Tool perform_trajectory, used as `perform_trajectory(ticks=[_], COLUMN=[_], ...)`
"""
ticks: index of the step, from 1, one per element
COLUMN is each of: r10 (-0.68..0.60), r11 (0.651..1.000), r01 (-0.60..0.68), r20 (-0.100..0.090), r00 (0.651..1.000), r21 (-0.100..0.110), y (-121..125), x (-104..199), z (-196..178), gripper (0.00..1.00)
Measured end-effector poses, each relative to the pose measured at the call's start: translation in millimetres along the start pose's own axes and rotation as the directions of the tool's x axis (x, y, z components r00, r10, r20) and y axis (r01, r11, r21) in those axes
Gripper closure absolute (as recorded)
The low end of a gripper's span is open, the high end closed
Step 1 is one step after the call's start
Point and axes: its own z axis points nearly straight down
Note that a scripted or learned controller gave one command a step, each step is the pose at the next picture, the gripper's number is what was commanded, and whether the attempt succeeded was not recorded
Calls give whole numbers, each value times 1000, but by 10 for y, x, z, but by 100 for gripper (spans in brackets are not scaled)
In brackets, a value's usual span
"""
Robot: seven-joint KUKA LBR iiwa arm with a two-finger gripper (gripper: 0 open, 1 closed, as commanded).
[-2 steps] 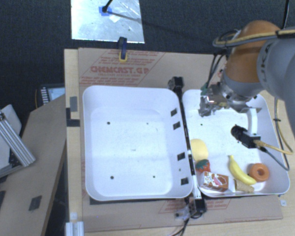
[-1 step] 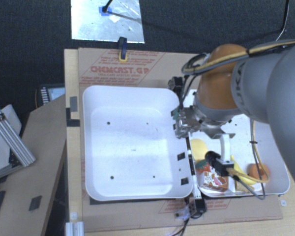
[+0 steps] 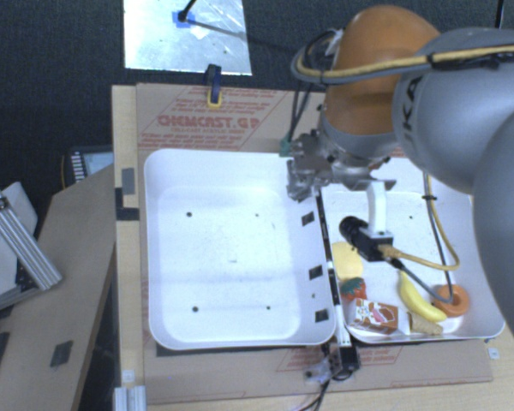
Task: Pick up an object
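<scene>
- The arm (image 3: pixel 463 101), grey with an orange band, reaches in from the right and hangs over the far part of the right bin (image 3: pixel 407 221).
- The left bin (image 3: pixel 223 255) sits just beside it, the two meeting along a middle wall.
- The gripper (image 3: pixel 302 185) hovers over the far end of that wall; I cannot tell whether it is open or closed.
- A curved yellow banana (image 3: pixel 418 298) lies near the right bin's front, well apart from the gripper.
- A yellow block (image 3: pixel 348 259) lies by the middle wall.
- An orange ring (image 3: pixel 452 298) sits just beside the banana.
- A small red-and-white box (image 3: pixel 374 316) lies in the front corner.
</scene>
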Motion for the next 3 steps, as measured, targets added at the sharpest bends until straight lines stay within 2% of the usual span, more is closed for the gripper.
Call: perform_trajectory(ticks=[1,3], r10=[1,-12], r11=[1000,1000], r01=[-1,12], r20=[2,3], r00=[1000,1000], r21=[7,5], y=[-11,3], x=[-39,-36], z=[-58,-267], gripper=[100,100])
